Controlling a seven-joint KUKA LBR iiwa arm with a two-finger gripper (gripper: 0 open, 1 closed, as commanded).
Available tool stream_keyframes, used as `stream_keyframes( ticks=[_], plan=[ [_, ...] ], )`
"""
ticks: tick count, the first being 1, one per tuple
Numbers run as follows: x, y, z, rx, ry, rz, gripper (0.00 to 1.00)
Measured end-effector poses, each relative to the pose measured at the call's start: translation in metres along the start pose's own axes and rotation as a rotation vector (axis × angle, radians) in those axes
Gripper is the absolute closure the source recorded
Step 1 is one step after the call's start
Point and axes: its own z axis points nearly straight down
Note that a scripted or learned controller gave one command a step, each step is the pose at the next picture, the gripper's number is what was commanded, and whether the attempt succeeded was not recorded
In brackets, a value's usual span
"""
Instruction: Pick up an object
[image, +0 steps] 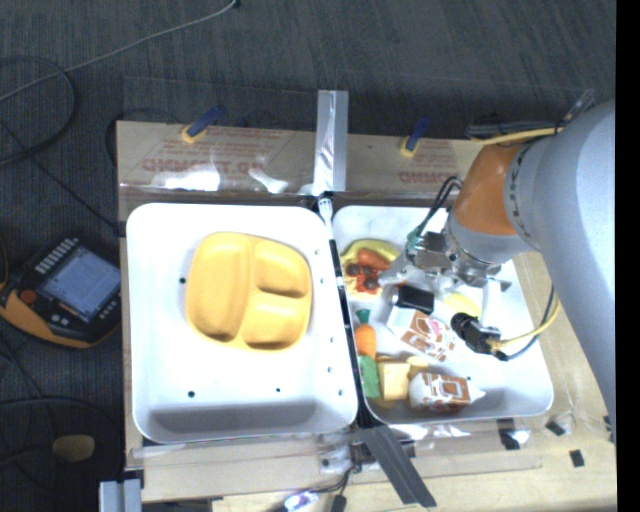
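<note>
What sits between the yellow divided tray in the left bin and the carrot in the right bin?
In the camera view, the two bins' adjoining rims lie between the yellow divided tray and the carrot; no loose object sits there.

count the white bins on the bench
2. The left bin holds a yellow compartment tray. The right bin holds small food items, with the gripper low over them.

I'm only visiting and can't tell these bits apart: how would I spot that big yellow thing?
Look at the left white bin of the two. The yellow tray lies alone near its middle, a rounded plate split into three compartments. It is far bigger than the small toy foods crowded in the right bin.
</note>
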Motion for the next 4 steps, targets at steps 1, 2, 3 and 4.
stream_keyframes(
  ticks=[1,2,3,4],
  plan=[
    [0.002,0.001,-0.01,0.0,0.003,-0.002,1.0],
    [0.019,0.004,-0.003,0.001,0.0,0.063,1.0],
    [0.018,0.004,-0.001,0.002,-0.002,0.065,0.0],
    [0.014,0.032,0.004,0.017,-0.006,-0.24,0.0]
  ],
)
